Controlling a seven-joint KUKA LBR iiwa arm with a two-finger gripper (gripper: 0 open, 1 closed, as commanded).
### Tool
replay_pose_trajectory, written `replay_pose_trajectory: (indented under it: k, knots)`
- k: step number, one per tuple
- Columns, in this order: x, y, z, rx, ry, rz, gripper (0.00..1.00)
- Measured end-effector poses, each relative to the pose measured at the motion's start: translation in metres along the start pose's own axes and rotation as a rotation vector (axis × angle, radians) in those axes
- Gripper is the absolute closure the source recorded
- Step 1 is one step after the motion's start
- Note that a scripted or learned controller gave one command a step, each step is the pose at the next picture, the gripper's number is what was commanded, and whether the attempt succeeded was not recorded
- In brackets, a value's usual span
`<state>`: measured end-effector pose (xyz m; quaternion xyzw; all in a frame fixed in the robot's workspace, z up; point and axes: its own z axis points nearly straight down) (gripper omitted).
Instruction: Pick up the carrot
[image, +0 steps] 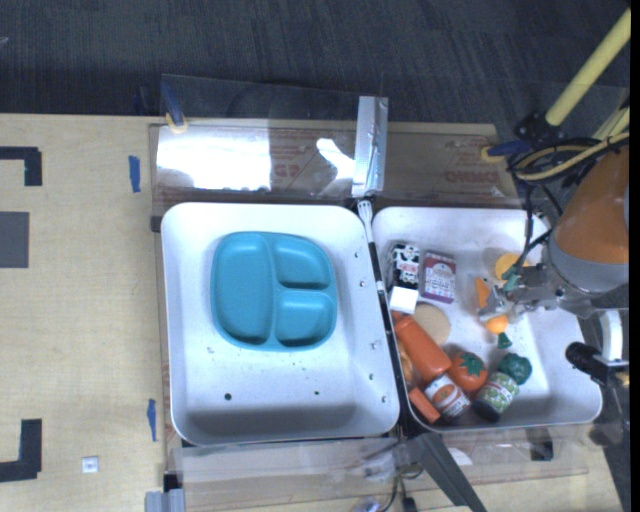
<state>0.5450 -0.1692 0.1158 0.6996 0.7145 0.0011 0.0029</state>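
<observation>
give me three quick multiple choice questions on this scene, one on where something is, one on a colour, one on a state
1. Where is the divided plate?
A. left bin
B. right bin
C. on the bench outside the bins

2. What colour is that plate?
A. red
B. blue
C. yellow

3. How does the orange bottle rest in the right bin?
A. standing upright
B. lying on its side
C. hanging from the gripper

Answers:
1 A, the plate sits in the middle of the left bin.
2 B, its whole surface is light blue.
3 B, its long body lies flat among the other items, apart from the gripper.
</observation>
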Motion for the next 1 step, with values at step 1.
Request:
replay_pose_trajectory:
  k: [1]
  knots:
    - [0.0259,0.0129,-0.1136,-0.007,0.001,0.039,1.00]
